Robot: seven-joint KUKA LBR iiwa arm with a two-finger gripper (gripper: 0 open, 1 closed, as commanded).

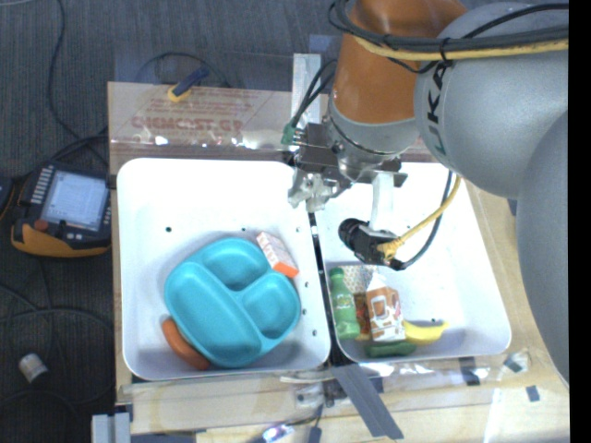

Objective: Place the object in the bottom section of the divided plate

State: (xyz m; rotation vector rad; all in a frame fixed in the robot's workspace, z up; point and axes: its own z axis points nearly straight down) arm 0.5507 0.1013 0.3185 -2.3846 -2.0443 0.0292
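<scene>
A teal divided plate (pixel 231 303) lies in the left bin (pixel 157 201), its sections bare. A small packet with red and white print (pixel 275 252) rests against the plate's upper right rim. An orange object (pixel 180 341) pokes out from under the plate's lower left edge. My gripper (pixel 307 192) hangs over the wall between the two bins, above and right of the plate. In the right bin (pixel 480 275) lie a green bottle (pixel 343 305), a brown and white carton (pixel 381 314) and a yellow banana (pixel 423 330).
The arm's orange band (pixel 388 53) and grey body cover much of the right bin. A black and yellow cable connector (pixel 369 240) hangs below the wrist. A cardboard sheet (pixel 199 118) lies behind the left bin. A handheld pendant (pixel 65 210) sits left of the bench.
</scene>
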